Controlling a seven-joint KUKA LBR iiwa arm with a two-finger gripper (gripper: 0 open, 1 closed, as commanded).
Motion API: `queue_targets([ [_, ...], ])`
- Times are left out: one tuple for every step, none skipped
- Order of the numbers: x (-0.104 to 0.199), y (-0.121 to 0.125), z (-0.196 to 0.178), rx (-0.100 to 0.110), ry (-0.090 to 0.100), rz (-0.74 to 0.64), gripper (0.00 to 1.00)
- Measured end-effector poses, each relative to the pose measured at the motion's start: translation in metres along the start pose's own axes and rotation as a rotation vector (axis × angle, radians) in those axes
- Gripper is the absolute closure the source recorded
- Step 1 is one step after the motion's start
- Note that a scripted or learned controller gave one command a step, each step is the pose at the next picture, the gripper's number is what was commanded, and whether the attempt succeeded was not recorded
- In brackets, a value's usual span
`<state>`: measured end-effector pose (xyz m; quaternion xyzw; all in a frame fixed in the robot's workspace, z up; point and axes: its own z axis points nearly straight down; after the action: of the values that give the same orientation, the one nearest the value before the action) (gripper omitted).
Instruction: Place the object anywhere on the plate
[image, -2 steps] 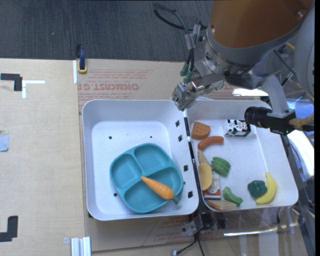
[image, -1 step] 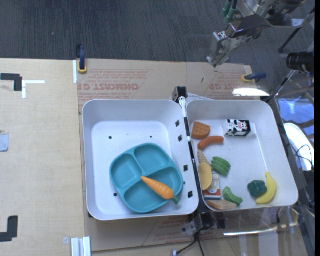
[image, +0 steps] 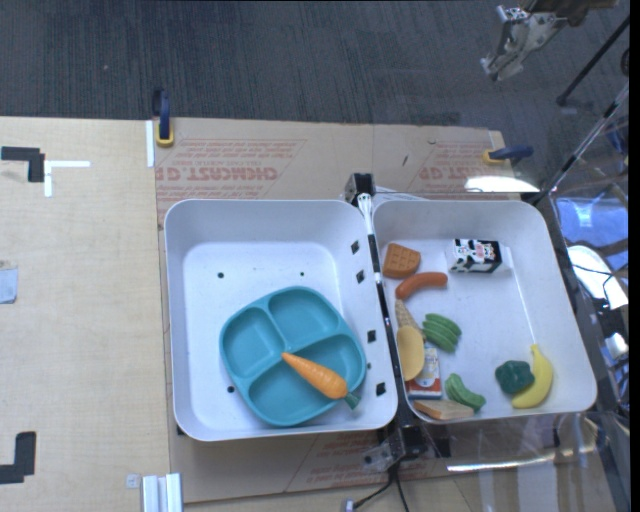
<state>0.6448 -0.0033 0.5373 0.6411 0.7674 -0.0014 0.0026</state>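
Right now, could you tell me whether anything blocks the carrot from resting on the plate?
Nothing visible does: the carrot already lies on the blue plate in the left bin, its green tip overhanging the plate's rim.

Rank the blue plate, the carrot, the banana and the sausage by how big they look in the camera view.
1. blue plate
2. carrot
3. banana and sausage: look alike, unranked.
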Motion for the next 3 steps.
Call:
queue_targets([
  [-0.094, 0.0, 0.011, 0.0, 0.0, -0.015, 1.0],
  [-0.144, -0.009, 0.001, 0.0, 0.0, 0.027, 1.0],
  [-0.202, -0.019, 0.002, 0.0, 0.0, 0.198, 1.0],
])
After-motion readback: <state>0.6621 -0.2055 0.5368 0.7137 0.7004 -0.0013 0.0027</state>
